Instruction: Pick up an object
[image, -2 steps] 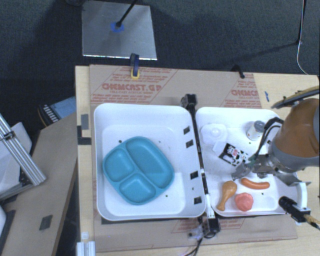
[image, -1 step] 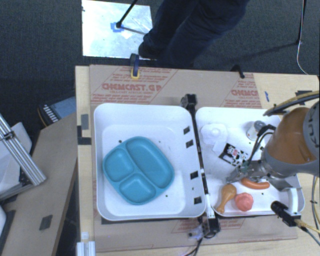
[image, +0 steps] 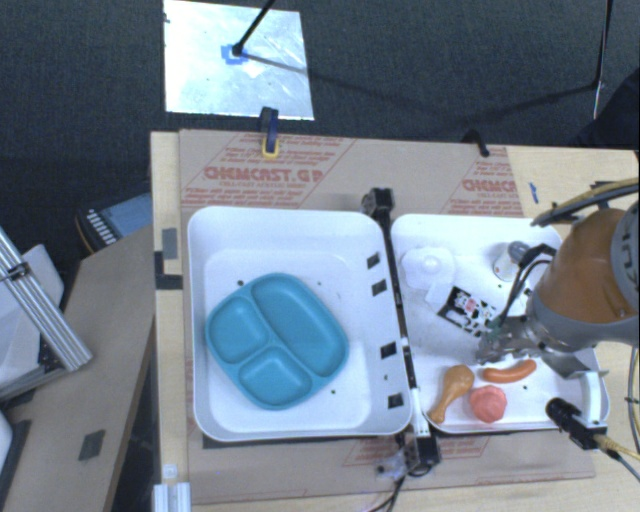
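**Pick attempt: gripper low in right bin, nothing seen held**

The gripper (image: 497, 347) sits low in the right bin (image: 598, 400), beneath the grey and orange arm (image: 590, 275). Whether it is spread or pressed together cannot be told; the wrist hides it. Just below it lies a sausage (image: 510, 372), close to touching. Further below rests a pink ball (image: 488, 403), with a drumstick (image: 452, 389) beside that. Just left of the gripper lies a white bottle (image: 447, 288) with a printed label. Well left, the other bin (image: 290, 232) holds a blue divided plate (image: 276, 340). Judgement: approach made; grasp and lift remain, the sausage being the likely target.
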